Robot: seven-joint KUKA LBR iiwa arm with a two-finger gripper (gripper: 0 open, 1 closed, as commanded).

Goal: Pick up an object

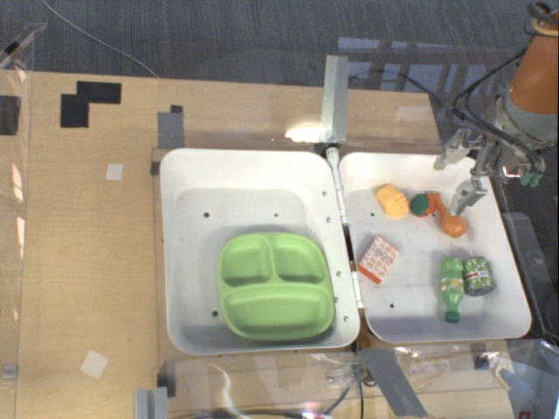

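While the arm is reaching in from the right, the claw [469, 192] is being held low over the right bin [515, 321], just above the carrot [448, 219]; whether anything is being gripped cannot be told. Beside the carrot, a corn cob [393, 202] is lying; nearer the front, a red packet [378, 258], green bottle [451, 288] and can [477, 275] are lying.
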